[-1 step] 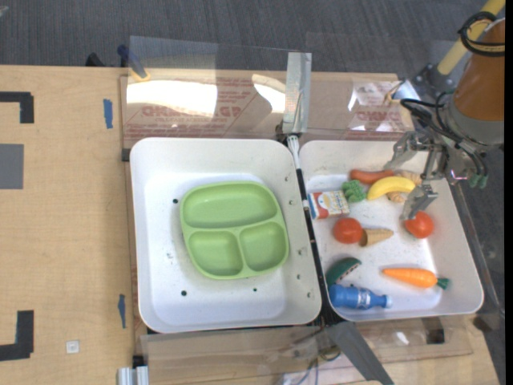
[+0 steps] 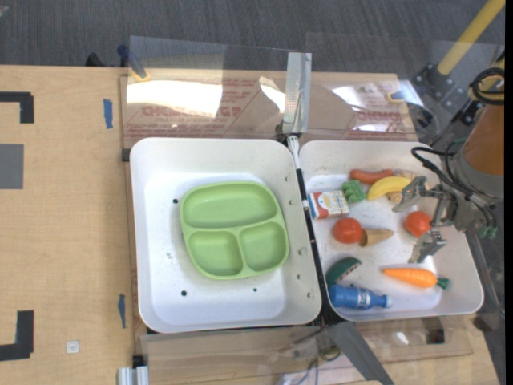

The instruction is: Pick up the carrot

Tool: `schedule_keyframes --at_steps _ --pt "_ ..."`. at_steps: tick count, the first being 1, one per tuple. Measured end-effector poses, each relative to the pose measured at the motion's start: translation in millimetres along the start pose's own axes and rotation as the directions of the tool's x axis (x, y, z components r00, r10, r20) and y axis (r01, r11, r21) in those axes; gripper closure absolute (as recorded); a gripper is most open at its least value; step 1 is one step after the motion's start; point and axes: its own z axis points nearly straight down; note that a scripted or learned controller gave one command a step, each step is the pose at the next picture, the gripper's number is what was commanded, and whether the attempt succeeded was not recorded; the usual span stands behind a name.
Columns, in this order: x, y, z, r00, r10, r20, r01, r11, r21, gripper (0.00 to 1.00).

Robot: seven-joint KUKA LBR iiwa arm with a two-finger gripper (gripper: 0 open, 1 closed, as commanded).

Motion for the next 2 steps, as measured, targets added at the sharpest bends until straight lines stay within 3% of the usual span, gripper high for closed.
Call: schedule_keyframes --at_steps 1,2 --pt "28 14 46 0.964 -0.265 0.013 0.265 0.964 0.007 0.0" --pt "49 22 72 0.819 -0.574 0.003 0.574 0.819 0.003 0.0"
